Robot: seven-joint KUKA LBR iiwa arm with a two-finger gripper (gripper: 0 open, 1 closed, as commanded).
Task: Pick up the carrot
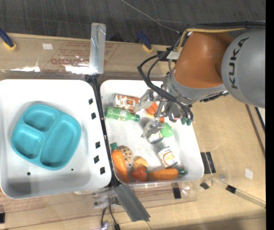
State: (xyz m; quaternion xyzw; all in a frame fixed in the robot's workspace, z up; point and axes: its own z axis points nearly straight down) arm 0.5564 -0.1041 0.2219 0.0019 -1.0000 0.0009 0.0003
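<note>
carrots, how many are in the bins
2. One carrot lies along the right bin's near wall, another in its near-left corner. An orange thing by the gripper may be a third.

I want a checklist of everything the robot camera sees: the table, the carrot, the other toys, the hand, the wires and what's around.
Surface: two white bins side by side, left bin and right bin.
Job's things: carrot lying along the right bin's near wall.
Clutter: teal divided plate in the left bin; green bottle, small can and other toy foods in the right.
Grippers: end effector low over the right bin; grip unclear.
Cables: black cables at the wrist.
Surroundings: cardboard, dark floor.
</note>
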